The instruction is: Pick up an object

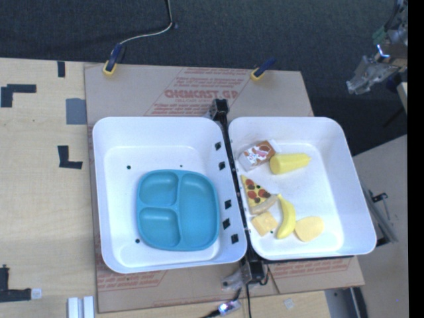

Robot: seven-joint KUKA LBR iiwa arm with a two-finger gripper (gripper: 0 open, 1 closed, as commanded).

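Observation:
The right bin (344, 177) holds several toy foods. A yellow wedge (289, 162) lies by a brown and white pastry piece (257, 154). Below them are a pizza slice (257, 193), a banana (287, 218), a small yellow cheese block (264, 224) and a pale yellow round piece (309, 228). My gripper (371, 77) hangs at the far upper right, beyond the bins and well away from the food, with nothing visibly in it.
The left bin (109, 177) contains a blue divided plate (177, 210). Both bins rest on a cardboard sheet (199, 91) held by yellow and blue clamps (112, 63). A black cable (165, 5) runs across the dark floor behind.

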